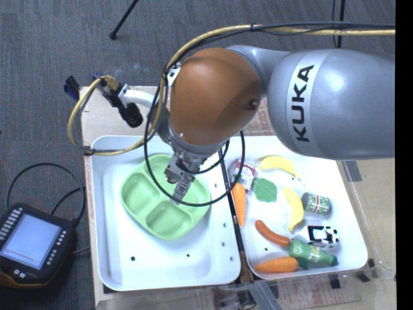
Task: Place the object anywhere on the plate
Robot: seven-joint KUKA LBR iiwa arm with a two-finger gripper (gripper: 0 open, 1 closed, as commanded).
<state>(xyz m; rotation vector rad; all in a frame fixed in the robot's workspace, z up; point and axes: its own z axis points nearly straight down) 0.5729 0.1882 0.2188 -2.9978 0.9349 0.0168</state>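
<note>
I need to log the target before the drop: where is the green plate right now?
In the camera view the green plate lies in the left bin, toward its upper middle, with the gripper over its right part.

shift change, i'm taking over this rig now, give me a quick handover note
Gripper: low over the green plate in the left bin; nothing visible between its fingers, and whether they are open is unclear.
Toy food, including carrots and bananas, sits in the right bin.
Done: no object is on the plate.
Left: put one on it.
</note>
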